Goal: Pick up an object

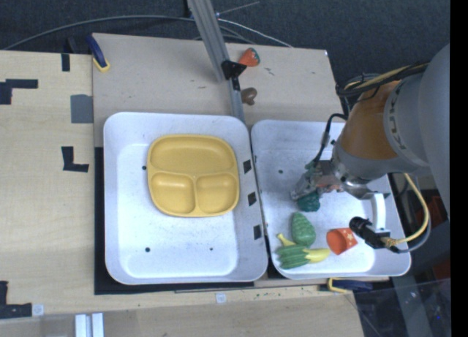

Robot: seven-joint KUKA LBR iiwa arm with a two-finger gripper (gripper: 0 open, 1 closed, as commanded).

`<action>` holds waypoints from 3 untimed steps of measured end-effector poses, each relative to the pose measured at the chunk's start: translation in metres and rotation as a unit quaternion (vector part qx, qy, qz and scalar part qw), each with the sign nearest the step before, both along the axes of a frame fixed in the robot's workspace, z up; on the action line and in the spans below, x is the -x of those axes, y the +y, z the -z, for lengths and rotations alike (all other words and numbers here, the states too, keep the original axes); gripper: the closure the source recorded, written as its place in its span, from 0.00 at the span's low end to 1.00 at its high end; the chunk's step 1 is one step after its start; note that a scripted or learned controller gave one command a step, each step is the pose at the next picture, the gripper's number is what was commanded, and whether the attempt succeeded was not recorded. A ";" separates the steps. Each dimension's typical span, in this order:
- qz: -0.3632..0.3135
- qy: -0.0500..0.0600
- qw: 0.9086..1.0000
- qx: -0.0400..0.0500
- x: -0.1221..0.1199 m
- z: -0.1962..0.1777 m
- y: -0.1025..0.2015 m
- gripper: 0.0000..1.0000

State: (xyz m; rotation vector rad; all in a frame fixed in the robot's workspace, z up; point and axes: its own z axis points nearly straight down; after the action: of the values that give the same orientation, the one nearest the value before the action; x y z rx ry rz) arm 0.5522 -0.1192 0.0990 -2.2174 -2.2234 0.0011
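My gripper (310,188) is low in the right bin (281,145), near its middle. A small dark green object (309,202) lies directly under its tip, partly hidden by it, and I cannot tell whether it is touched or held. Towards the front of the same bin lie a light green leafy toy (302,229), a green pod-like toy (292,257), a yellow banana-like piece (316,255) and an orange-red cup (341,240).
The left bin (124,204) holds a yellow divided plate (194,175). A grey metal pole (208,21) slants down to the bins' back edge, with an orange clamp (250,56) beside it. The arm's orange band (365,127) and cables hang over the right bin's right side.
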 end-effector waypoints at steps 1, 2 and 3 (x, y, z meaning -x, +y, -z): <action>0.001 -0.003 1.000 0.001 0.004 -0.061 0.002 1.00; 0.001 -0.002 1.000 0.001 0.005 -0.105 -0.003 1.00; 0.000 -0.002 1.000 0.001 0.004 -0.147 -0.002 1.00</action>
State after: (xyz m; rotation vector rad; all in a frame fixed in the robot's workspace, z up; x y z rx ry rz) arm 0.5481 -0.1207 0.2459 -2.2215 -2.2254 -0.0029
